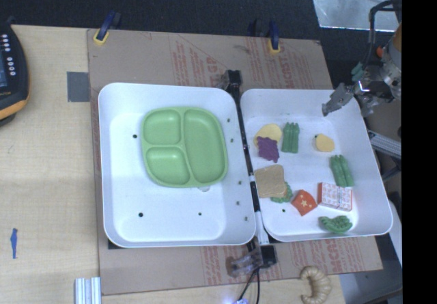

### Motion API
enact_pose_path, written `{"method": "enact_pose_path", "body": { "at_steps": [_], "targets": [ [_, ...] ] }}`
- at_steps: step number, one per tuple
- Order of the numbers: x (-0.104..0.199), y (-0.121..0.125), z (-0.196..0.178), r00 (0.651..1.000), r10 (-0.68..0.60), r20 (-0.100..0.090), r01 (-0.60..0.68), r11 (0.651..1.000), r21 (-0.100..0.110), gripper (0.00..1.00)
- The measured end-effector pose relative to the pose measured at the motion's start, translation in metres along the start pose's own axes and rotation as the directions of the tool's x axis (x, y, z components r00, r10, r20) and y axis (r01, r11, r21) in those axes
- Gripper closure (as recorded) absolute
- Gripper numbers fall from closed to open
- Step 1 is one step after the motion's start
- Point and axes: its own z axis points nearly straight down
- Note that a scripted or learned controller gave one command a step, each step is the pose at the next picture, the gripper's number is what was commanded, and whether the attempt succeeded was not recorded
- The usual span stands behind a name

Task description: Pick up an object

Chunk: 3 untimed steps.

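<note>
The right bin holds several toy foods: a yellow piece, purple grapes, a green asparagus bundle, a small yellow lemon, green beans, a tan bread slice, a red piece, a red-and-white box and a green leafy piece. My gripper hovers over the bin's far right corner, above and to the right of the lemon. It is open, with nothing between its fingers.
The left bin carries a light green divided plate. A tan curled toy lies on the bench in front of the right bin. Blue-and-yellow clamps grip the cardboard's far edge. A control pendant sits far left.
</note>
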Motion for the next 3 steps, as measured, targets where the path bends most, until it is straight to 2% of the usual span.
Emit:
{"method": "enact_pose_path", "body": {
  "at_steps": [1, 2, 3],
  "targets": [
    [0.054, 0.053, 0.100, 1.000, -0.007, -0.003, 0.007, 1.000, 0.007, 0.00],
    [0.074, 0.019, 0.162, 1.000, 0.001, -0.002, -0.001, 1.000, 0.008, 0.00],
    [0.072, 0.021, 0.147, 1.000, 0.001, 0.001, -0.001, 1.000, 0.002, 1.00]
  ]
}}
